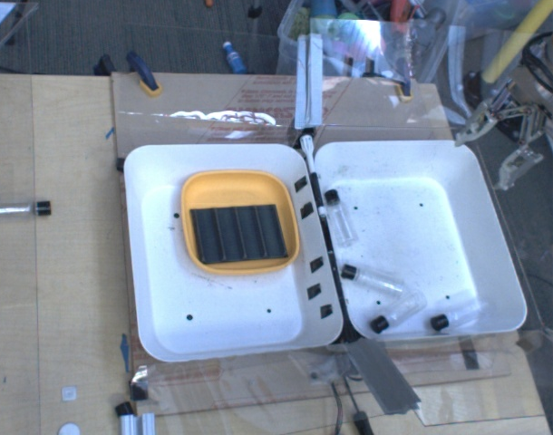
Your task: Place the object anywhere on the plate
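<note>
A yellow plate [197, 198] with rounded corners lies in the left bin [159, 306]. A dark grey ribbed rectangular block [238, 234] lies flat on the plate's middle, within its rim. My gripper [489, 152] hangs by the far right corner of the right bin [494, 243], well away from the plate. Its thin metal fingers [518, 163] stand apart with nothing between them.
Several clear tubes with black caps [378, 285] lie in the right bin, mostly along its left and near sides. A black-tabbed divider [315, 243] joins the two bins. A clear box of toys [376, 7] stands behind them, and a yellow rod [526, 25] leans at top right.
</note>
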Available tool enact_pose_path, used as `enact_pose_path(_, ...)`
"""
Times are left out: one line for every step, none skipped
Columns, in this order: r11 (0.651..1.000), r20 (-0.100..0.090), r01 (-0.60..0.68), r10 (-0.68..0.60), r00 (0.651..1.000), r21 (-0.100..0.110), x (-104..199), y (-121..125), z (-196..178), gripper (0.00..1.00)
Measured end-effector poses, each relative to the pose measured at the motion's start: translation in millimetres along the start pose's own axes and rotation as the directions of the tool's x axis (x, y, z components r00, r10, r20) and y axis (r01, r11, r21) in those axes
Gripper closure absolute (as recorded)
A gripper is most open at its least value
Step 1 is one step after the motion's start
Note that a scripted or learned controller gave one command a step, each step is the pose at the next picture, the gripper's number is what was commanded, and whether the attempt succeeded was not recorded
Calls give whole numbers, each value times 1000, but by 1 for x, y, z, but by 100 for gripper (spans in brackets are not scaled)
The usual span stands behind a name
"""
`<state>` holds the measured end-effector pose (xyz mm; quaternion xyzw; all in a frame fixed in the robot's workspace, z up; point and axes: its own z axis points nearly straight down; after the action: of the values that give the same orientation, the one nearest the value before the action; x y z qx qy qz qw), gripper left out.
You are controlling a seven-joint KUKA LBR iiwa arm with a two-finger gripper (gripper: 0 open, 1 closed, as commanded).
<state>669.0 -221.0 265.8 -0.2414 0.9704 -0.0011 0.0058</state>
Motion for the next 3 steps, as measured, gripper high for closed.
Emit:
enact_pose_path(944, 1, 330, -330, 944, -1, 0, 0, -22, 0)
enact_pose_path(820, 1, 572, -572, 820, -2, 0, 0, -46, 0)
enact_pose_path(585, 3, 811, -811, 585, -11, 1, 1, 19, 0)
